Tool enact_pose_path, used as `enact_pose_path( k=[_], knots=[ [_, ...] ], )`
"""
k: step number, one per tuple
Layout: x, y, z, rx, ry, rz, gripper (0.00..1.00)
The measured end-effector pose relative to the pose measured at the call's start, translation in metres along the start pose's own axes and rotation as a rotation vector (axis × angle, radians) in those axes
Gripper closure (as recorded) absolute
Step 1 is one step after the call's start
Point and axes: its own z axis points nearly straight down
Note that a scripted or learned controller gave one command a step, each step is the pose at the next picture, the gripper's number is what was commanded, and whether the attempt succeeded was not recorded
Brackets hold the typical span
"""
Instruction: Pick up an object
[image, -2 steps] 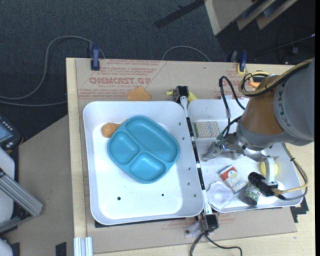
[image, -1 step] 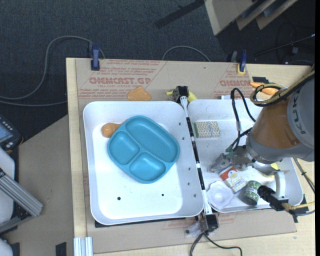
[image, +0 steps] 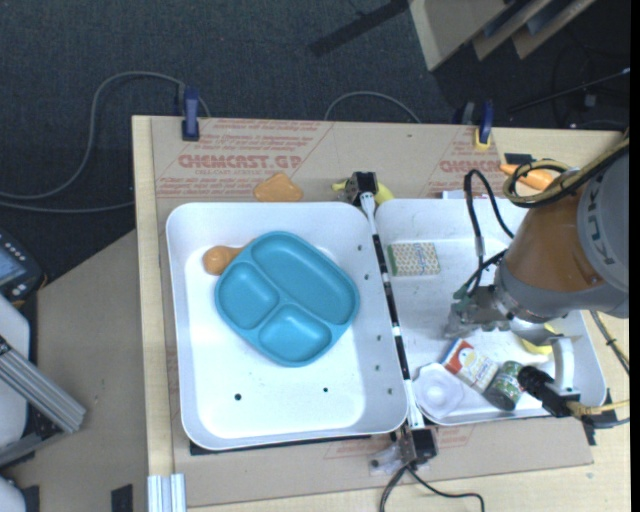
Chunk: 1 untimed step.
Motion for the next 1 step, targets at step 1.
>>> enact_pose_path(
  k=[1],
  knots=[
    [0.0000, -0.0003, 0.0006, 0.001, 0.000, 0.000, 0.00]
  ],
)
